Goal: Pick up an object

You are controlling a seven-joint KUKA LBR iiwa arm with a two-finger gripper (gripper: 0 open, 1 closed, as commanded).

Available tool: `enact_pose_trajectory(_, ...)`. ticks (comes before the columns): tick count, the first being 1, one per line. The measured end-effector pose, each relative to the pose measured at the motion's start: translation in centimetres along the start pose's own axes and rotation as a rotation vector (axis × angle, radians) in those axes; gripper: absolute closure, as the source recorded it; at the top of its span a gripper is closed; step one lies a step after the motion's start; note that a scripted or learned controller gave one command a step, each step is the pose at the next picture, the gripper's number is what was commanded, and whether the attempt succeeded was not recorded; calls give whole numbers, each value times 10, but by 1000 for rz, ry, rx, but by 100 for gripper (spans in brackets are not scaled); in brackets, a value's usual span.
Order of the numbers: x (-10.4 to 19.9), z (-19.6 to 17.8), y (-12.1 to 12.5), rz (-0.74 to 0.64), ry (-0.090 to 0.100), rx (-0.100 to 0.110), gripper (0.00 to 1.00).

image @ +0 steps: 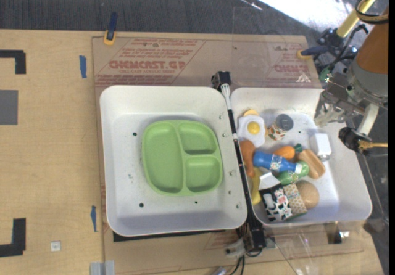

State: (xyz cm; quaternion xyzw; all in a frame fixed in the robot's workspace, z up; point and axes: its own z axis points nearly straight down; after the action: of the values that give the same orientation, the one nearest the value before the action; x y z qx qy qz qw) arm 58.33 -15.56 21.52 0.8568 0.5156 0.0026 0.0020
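Two shallow white bins sit side by side on the surface: the left bin (117,163) holds a green divided plate (182,157) at its centre, seemingly as the receiving side, while the candidate objects lie heaped in the right bin (352,200), among them a fried-egg toy (251,126), a blue bottle (269,160), a bread roll (311,163) and a cow-patterned carton (279,203) toward its near edge. The tool (333,112) hangs at the right bin's far right corner, apart from the heap and grasping nothing visible; whether it is released or clenched cannot be told, and the pick appears not yet made.
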Motion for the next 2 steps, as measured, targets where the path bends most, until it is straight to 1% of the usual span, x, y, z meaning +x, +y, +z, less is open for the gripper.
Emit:
enact_pose_trajectory(1,5,110,-27,-81,-2,-1,100)
enact_pose_trajectory(2,21,8,-30,-113,0,0,100)
